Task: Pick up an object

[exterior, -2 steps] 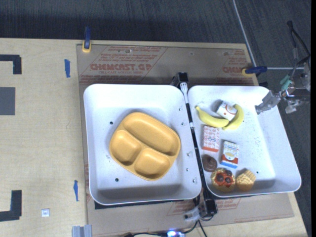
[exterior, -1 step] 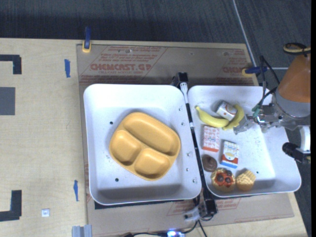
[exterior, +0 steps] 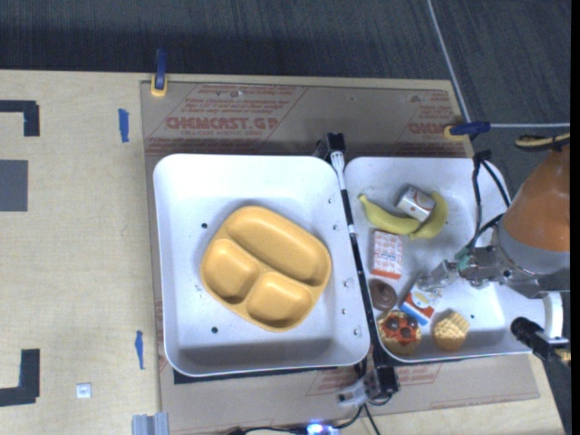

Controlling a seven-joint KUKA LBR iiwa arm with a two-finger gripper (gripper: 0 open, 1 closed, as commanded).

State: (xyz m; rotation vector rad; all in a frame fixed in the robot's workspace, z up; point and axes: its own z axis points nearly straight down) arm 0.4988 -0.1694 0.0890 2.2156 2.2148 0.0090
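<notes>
The right bin holds several small objects. A yellow banana lies at its back with a small grey can resting against it. A red and white packet lies below the banana. Near the front sit a brown round piece, a colourful flat packet, a red round toy food and a yellow corn-like piece. My gripper reaches in from the right, low over the bin's middle, just above the colourful packet. Nothing visible is held in it.
The left bin holds a yellow three-compartment plate. A black divider bar separates the bins. The arm's orange band and cables hang over the right bin's right edge. The wooden bench spreads to the left.
</notes>
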